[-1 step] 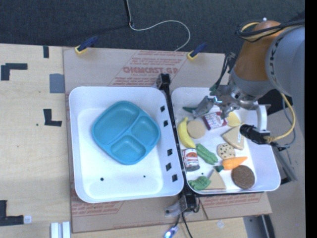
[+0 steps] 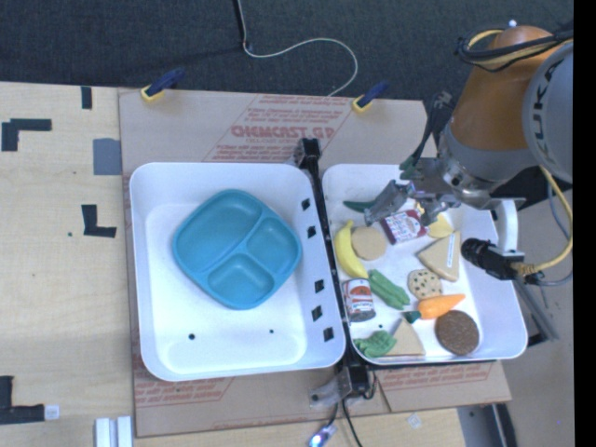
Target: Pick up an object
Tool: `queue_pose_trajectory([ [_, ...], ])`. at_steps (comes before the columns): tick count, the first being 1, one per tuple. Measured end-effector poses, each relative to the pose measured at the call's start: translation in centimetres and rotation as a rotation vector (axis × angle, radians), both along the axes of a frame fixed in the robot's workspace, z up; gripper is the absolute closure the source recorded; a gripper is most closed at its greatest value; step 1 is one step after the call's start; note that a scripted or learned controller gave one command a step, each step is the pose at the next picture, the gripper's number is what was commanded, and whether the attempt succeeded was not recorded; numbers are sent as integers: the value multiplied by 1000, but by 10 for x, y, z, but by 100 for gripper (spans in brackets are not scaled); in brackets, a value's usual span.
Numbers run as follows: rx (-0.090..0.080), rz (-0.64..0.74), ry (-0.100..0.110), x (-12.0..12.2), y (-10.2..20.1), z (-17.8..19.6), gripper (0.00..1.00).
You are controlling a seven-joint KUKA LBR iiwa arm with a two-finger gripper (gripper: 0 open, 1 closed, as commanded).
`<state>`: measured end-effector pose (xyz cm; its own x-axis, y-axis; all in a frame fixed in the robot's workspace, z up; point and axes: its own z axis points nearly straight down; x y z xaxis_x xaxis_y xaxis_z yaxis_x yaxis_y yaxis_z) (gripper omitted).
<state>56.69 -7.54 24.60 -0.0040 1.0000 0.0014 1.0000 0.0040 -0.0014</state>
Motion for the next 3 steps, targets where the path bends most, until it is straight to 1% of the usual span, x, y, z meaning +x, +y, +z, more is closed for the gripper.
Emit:
queue_pose_trajectory([
  [1,1,4,0,-52,55,57,0],
  [2,-2,1,8,-50,53,61,100],
  [3,-1,0,11,-85,89,14,100],
])
